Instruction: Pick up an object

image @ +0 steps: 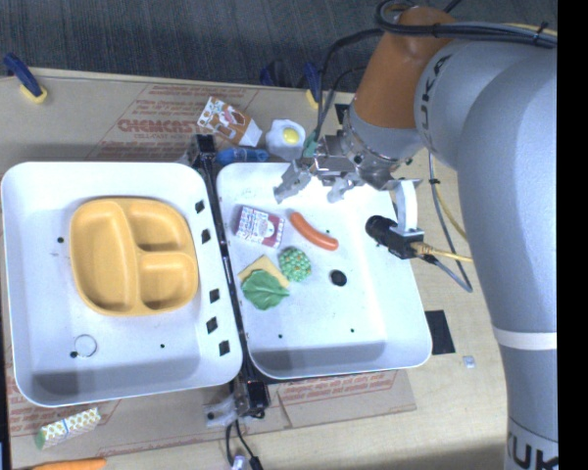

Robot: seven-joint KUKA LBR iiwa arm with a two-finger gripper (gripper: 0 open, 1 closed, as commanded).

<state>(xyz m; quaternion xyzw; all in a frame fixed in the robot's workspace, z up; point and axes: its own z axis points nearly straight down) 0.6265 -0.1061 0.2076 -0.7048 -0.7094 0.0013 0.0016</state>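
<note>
Since the arm [490, 164] reaches in from the right and fills that side, it comes first; its gripper [314, 179] hangs over the far part of the right bin [392, 341], fingers spread apart with nothing between them.

Of the two bins on the surface [147, 116], the left bin [29, 360] holds a yellow divided tray [132, 253], which looks rigid and broad, too wide for these fingers except at a rim; the right bin holds the small toy foods, any of which would serve as the object to pick.

Nearest the gripper lies the small printed packet [257, 225], flat and probably light, likely hard to pinch because it sits low; just right of it lies the orange sausage [313, 231], slim and probably smooth plastic, best taken across its middle, though it may roll or slip; nearer the front sit the green leaf [266, 289] resting on a yellow slice [259, 266], both thin and awkward, touching each other; beside them on the right is the green knobbly ball [294, 262], compact, and I judge it the easiest hold; a small dark disc [338, 279] lies apart to its right.

Beyond the bins, on the surface, sit a carton [220, 118] and a toy fried egg [288, 136].
</note>
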